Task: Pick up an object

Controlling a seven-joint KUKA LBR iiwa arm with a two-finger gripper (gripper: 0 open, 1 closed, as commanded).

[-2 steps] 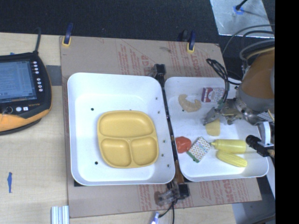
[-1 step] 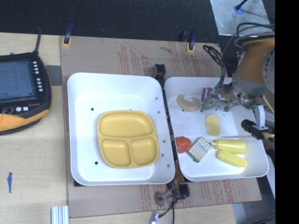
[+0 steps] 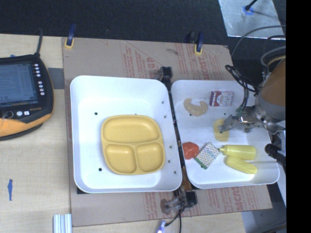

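From my remote console, I watch the grey arm's jaws (image 3: 228,124), whose spread I cannot tell, hover in the right shallow white bin (image 3: 194,178) directly over a small pale yellow lump (image 3: 220,131), touching or nearly so, just left of the wrist.

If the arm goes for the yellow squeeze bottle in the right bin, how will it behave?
The yellow squeeze bottle lies on its side; its rounded body would probably roll if nudged across its length. It looks like smooth plastic, so likely slippery and light. A corn cob lies close beside it, so a push may shift both.
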